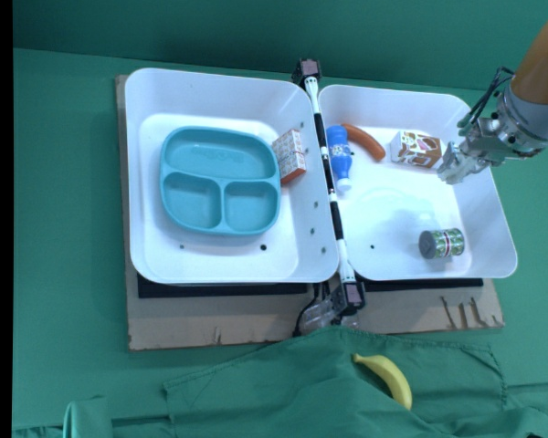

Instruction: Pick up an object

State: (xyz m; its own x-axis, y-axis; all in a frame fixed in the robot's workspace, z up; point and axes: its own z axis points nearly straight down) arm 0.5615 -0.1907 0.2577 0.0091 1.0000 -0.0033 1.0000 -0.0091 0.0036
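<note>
My gripper point(454, 170) hangs over the right bin point(493, 235) near its far right side, just right of a small brown and white carton point(416, 148). Nothing shows between its fingers. Also in the right bin lie an orange sausage point(364, 140), a blue and white bottle point(338, 154) against the left wall, and a small can point(441, 243) on its side near the front right. In the left bin point(164, 94) a teal divided plate point(221, 180) rests, with a small red and white box point(289, 153) at its right edge.
A black hinge strip point(329, 181) runs between the two bins. A yellow banana point(388, 376) lies on the green cloth in front of the bench. Brown cardboard point(210, 322) sticks out under the bins.
</note>
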